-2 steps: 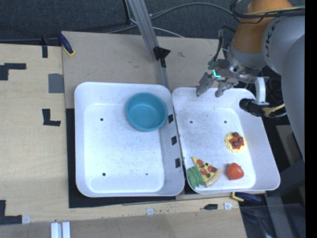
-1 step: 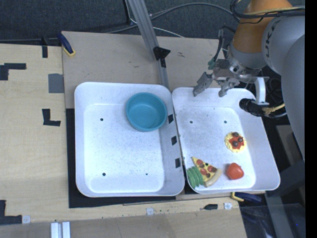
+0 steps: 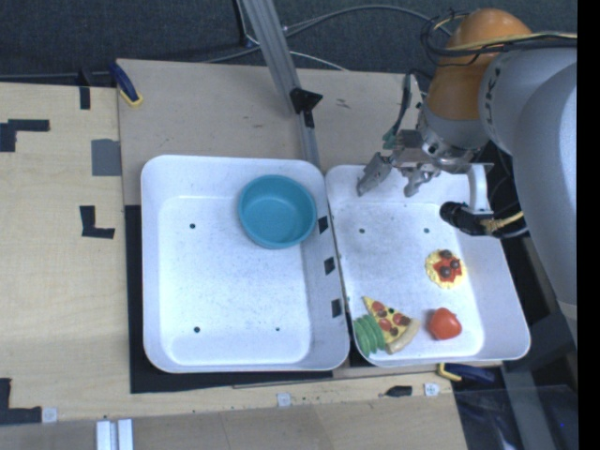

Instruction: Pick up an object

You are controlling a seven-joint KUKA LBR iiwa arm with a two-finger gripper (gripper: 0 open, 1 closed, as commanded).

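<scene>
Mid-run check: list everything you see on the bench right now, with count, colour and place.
bins: two, white, side by side on the bench
bowl: one, blue, far edge of the left bin
pizza slice: one, yellow with red and green, near edge of the right bin
tomato: one, red, right bin, right of the pizza slice
round pastry: one, yellow with red topping, right bin, beyond the tomato
hand: one, grey, fingers apart, above the right bin's far end
</scene>
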